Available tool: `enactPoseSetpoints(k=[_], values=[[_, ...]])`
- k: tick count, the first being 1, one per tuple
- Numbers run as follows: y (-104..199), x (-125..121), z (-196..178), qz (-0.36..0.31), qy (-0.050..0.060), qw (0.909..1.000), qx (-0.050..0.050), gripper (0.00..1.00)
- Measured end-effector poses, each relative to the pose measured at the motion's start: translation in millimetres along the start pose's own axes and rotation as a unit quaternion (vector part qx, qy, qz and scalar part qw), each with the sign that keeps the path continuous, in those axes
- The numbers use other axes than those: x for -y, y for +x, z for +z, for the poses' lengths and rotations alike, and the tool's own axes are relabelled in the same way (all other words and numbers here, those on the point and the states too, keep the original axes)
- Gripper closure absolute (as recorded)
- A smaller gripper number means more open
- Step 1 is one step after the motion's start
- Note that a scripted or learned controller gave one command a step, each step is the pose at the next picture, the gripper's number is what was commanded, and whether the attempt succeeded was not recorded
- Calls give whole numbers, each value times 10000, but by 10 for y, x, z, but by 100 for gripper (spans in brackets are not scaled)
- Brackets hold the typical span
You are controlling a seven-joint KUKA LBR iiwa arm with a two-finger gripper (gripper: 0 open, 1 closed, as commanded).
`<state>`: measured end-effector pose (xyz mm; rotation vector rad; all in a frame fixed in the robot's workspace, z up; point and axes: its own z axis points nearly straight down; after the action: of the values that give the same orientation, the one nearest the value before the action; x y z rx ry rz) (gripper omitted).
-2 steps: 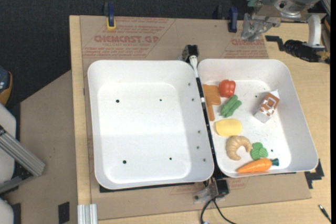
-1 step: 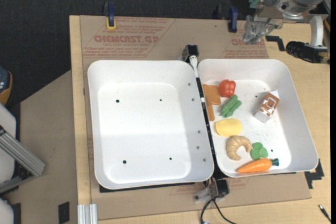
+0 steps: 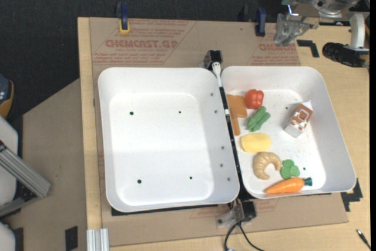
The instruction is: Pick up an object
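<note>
The right bin (image 3: pixel 329 126) holds all the small toy food, and the left bin (image 3: pixel 158 138) has nothing in it but a few dark dots on its floor. In the right bin, an orange slab (image 3: pixel 237 109) lies near the wall between the bins, with a red tomato (image 3: pixel 254 98) just beside it and a green pepper (image 3: pixel 258 119) below the tomato. A yellow lump (image 3: pixel 256 142) sits under those. A tan croissant (image 3: pixel 267 164) lies near the front, with a green bit of broccoli (image 3: pixel 289 170) touching it and an orange carrot (image 3: pixel 285 186) along the front wall. A little box with a brown and white pattern (image 3: pixel 298 120) stands apart from the rest, toward the right. These things look like light, hard plastic toys, so they are likely to be smooth and a bit slippery. The little box looks like the easiest one to take, because it has flat sides and room around it. The carrot is thin and is best pinched across its middle. The tool (image 3: pixel 286 29) hangs above the desk (image 3: pixel 176 44) behind the right bin, well apart from the toys, and nothing can be seen in it. It is too small and blurry to tell if it is apart or together.
</note>
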<state>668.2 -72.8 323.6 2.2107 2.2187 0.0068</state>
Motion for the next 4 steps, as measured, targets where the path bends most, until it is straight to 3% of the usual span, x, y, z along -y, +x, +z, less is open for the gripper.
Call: enactPoseSetpoints(k=[1, 2, 3, 4], values=[[1107, 472, 620, -35, 99, 9999, -46, 100], [1309, 434, -549, -5, -27, 10000, -28, 100], [505, 27, -977, 54, 3, 10000, 4, 100], [1709, 24, -110, -35, 97, 9999, -33, 100]])
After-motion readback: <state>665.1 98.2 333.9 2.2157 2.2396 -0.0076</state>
